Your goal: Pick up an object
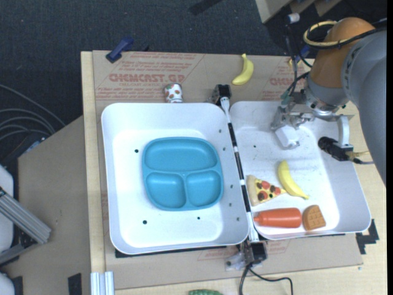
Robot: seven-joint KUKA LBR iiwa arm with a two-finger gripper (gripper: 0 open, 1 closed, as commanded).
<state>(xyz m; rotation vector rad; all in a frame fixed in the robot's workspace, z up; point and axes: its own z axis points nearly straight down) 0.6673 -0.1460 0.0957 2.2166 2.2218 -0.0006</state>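
Observation:
My gripper (286, 134) hangs low over the upper left part of the right bin (350, 192), above bare white floor. Nothing is visibly in it. Toward the front of that bin lie a yellow banana (290, 179), a pizza slice (263, 190), a red sausage (277, 217) and a brown waffle piece (314, 217). The banana is the closest of these, a short way in front of the gripper. The left bin (120, 165) holds a blue divided plate (182, 173).
On the cardboard behind the bins lie a second yellow banana (244, 71), a small red-and-white object (174, 92) and a blue object (118, 50). A black clip (221, 93) sits where the two bins meet at the back. The arm fills the upper right.

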